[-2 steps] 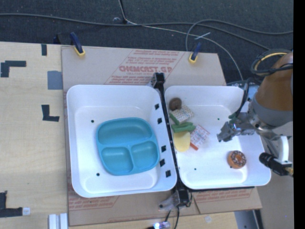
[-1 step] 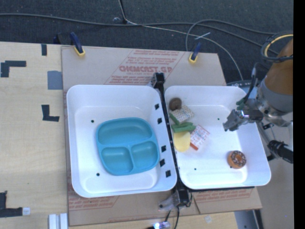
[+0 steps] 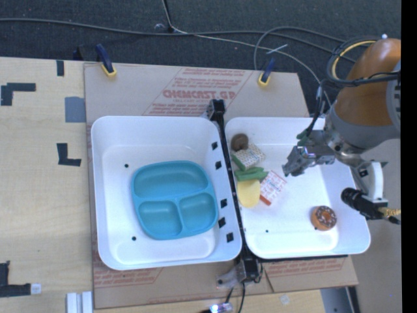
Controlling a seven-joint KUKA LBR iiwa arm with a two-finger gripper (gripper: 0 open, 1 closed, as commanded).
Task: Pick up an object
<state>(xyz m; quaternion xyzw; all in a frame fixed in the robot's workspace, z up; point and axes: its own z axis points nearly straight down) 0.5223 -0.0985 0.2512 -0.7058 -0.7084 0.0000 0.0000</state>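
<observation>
Claw (image 3: 294, 163) tips blur together above right bin (image 3: 345, 243).

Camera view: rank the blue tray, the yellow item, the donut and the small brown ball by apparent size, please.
1. blue tray, by far the largest.
2. yellow item.
3. donut, only slightly smaller than the yellow item, so that order is unsure.
4. small brown ball.

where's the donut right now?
The round brown frosted donut lies alone in the right white bin, near its front-right corner, right of the red-and-white packet and below the end effector.
</observation>
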